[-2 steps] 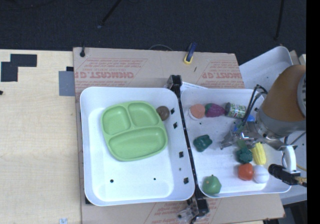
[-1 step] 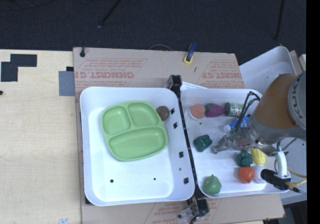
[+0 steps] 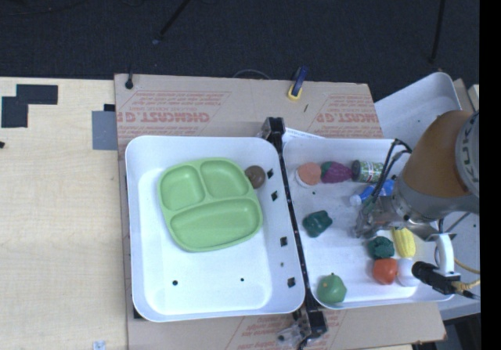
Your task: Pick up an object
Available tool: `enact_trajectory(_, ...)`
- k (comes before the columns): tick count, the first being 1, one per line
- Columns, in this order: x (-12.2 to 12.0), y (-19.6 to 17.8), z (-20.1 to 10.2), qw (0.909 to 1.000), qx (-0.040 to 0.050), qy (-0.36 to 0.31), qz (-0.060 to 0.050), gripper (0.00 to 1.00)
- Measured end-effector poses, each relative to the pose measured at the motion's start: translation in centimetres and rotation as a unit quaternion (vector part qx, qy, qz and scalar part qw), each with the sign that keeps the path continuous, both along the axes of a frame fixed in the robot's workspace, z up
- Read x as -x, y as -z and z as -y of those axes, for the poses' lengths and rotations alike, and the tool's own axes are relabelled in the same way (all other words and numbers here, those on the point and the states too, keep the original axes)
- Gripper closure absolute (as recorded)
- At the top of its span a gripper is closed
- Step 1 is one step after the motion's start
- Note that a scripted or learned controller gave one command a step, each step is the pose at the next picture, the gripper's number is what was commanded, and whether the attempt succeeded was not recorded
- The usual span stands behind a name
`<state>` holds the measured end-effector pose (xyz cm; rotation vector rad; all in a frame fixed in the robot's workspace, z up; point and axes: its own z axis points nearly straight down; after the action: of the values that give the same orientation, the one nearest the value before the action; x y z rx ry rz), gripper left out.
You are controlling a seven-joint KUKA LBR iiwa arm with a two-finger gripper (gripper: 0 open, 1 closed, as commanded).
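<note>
Two white bins on table. Green plate point(image 3: 210, 204) in left bin point(image 3: 149, 278). Fingers point(image 3: 366, 225) low in right bin point(image 3: 344, 243), right of frame, near dark green toy point(image 3: 380, 247); open or shut, cannot tell.

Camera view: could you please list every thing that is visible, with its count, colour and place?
Bins: two, white, side by side on the bench.
Divided plate: one, light green, in the left bin.
Small round object: one, brown, in the left bin at the plate's upper right.
Round piece: one, orange-pink, top of the right bin.
Purple piece: one, beside it.
Bottle: one, green, lying right of the purple piece.
Dark green pieces: two, middle of the right bin.
Yellow piece: one, right side.
Orange-red piece: one, lower right.
Green apple-like piece: one, bottom edge.
Arm: one, grey and orange, over the right bin.
Gripper: one, dark, low in the right bin.
</note>
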<state>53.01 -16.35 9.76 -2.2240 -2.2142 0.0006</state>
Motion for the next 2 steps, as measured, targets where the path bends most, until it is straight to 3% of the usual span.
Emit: enact_trajectory(2, -0.2, -11.2, 1.7, 1.0, 0.0016, -0.002, 0.003, 1.0)
